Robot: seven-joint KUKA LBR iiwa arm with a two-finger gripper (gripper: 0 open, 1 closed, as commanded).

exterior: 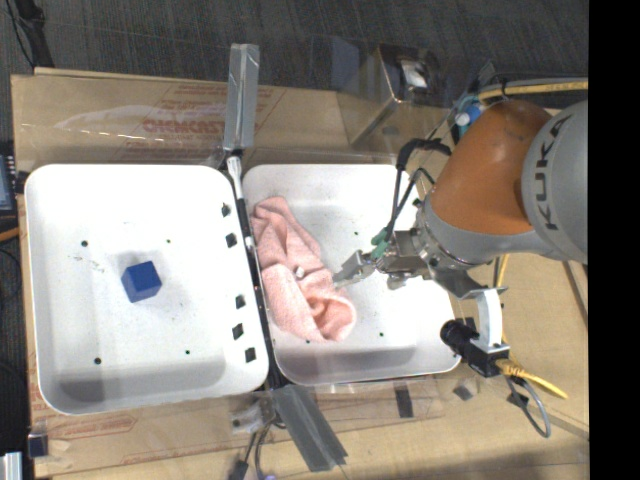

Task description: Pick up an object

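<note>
A crumpled pink cloth point(295, 270) lies along the left side of the right bin point(400, 353). A small blue cube point(142, 280) sits in the left bin point(60, 208), left of its middle. My gripper point(352, 267) hangs over the right bin, its fingertips just at the right edge of the pink cloth. The fingers are small and dark against the bin, and nothing shows clearly between them. The grey arm with its orange band point(490, 173) covers the right part of that bin.
A metal divider strip point(240, 98) runs up between the two bins. Black clips point(240, 303) line the shared wall. Cardboard covers the bench point(120, 108) around the bins. Cables and a bracket point(480, 338) hang off the arm at the right bin's near corner.
</note>
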